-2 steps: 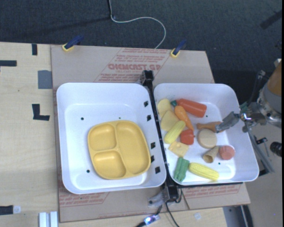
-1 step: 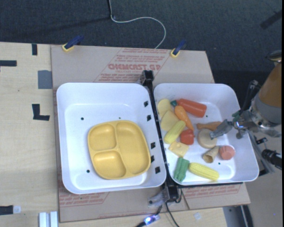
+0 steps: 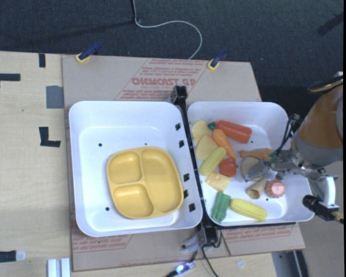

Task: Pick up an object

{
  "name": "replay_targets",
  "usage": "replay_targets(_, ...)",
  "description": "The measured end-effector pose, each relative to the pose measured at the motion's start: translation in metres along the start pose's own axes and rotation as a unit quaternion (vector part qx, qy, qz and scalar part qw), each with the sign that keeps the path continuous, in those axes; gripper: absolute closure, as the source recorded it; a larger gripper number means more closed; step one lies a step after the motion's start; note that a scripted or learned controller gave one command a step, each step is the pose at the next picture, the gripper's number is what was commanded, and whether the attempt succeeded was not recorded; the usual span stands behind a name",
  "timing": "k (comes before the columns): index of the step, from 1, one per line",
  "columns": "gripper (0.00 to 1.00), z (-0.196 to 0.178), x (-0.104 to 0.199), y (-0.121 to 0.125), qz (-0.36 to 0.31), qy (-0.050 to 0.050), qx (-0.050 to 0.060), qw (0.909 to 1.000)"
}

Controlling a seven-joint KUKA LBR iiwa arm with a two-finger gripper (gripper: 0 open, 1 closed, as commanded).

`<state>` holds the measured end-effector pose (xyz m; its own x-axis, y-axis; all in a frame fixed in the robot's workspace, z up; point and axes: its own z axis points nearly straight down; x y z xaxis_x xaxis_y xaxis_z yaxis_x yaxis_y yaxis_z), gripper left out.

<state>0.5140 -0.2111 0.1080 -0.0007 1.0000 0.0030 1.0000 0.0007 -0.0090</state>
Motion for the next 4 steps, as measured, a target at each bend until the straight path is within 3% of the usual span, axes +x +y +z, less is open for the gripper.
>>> replay_targets(1, 0.00, 0.025, 0.001, 0.000, -0.001, -0.002, -0.003, 1.0000)
replay_targets(2, 1.00, 0.014, 0.000, 0.001, 0.000, -0.003, -0.004, 1.0000)
replay_targets(4, 1.00, -0.073, -0.002, -0.002, 0.000, -0.002, -0.005, 1.0000)
